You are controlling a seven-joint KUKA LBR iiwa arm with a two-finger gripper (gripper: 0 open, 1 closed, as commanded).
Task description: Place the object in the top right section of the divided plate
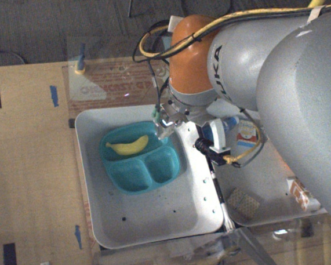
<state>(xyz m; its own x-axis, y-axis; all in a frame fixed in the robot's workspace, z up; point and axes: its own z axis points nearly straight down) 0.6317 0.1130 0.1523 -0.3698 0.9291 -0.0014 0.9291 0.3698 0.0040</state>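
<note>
The curved yellow banana (128,145) lay in the large upper compartment of the teal plastic divided plate (141,175) – inside the left shallow white bin (156,217). The gripper (163,122) hung just beside the plate's right rim – jaws' state could not be told

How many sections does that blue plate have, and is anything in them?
3. The plate has one long section at the top, holding a banana, and two smaller ones below it, side by side, both bare. The gripper hangs over the plate's top right corner and may hide a little.
</note>
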